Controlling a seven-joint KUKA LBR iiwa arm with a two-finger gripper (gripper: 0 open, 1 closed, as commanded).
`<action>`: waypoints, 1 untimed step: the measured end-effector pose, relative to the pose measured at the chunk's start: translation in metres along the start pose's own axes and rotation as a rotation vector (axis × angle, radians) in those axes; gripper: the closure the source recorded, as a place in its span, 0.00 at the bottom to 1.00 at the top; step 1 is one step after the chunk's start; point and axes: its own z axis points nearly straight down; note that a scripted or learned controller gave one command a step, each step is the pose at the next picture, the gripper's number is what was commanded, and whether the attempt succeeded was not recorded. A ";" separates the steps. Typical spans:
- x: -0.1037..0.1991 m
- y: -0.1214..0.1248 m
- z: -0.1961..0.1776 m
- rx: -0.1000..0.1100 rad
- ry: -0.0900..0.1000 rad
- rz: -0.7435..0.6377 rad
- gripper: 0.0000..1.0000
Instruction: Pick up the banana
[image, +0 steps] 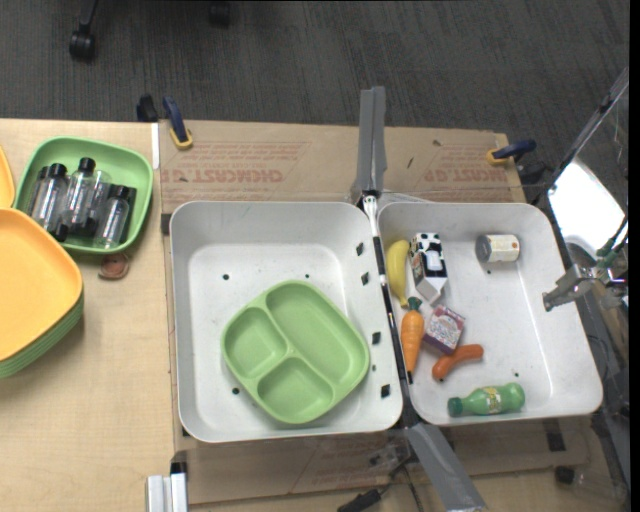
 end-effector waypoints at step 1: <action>0.000 0.001 -0.008 0.002 -0.001 0.000 1.00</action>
